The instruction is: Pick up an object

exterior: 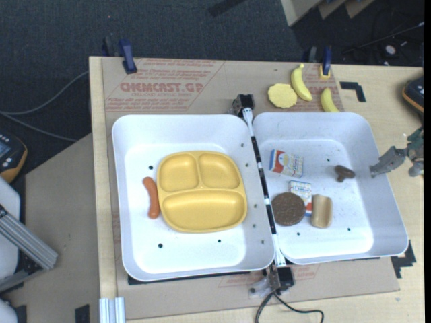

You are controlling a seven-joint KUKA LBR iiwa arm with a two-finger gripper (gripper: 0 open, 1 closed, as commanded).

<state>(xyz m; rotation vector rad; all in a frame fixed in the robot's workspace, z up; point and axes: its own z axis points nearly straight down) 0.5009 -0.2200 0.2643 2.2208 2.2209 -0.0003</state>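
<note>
Two bins; sausage (152, 197) lengthwise, left of yellow tray (201, 191).

Two white bins sit side by side on the bench. The left bin (135, 247) holds a yellow tray (201, 191) with a sausage (151, 197) just beside its left edge. The right bin (384, 221) holds a carton (285, 161), a small box (300, 188), a brown disc (289, 208), a tan cylinder (321, 211) and a dark lump (344, 173). The gripper (390, 160) hangs over the right bin's right rim. Two bananas (301, 83) and a yellow piece (282, 95) lie behind the bins.
</note>
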